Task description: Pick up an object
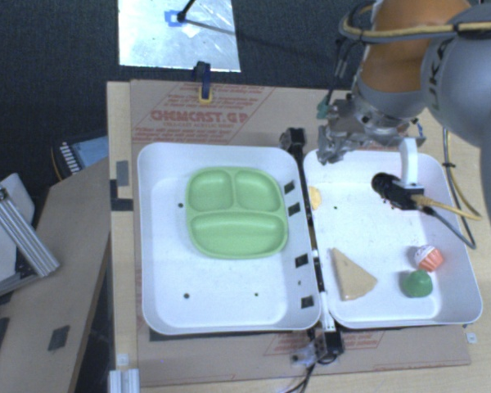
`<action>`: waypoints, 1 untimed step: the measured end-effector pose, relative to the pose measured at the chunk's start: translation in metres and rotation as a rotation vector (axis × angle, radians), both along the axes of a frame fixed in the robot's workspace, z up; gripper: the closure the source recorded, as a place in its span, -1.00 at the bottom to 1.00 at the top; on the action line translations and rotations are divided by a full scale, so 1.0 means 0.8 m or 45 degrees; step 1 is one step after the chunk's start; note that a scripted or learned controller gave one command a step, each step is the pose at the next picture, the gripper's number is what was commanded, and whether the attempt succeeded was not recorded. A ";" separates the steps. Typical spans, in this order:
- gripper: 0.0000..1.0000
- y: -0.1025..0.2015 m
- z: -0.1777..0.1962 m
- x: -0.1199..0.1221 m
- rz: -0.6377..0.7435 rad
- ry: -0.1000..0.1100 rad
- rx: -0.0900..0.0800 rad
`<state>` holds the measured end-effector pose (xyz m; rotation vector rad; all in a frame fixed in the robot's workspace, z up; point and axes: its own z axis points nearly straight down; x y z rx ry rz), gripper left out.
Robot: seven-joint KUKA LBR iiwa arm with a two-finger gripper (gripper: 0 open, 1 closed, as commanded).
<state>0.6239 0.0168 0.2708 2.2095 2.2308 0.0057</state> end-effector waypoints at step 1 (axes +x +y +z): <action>1.00 0.061 -0.010 0.007 -0.002 0.001 -0.001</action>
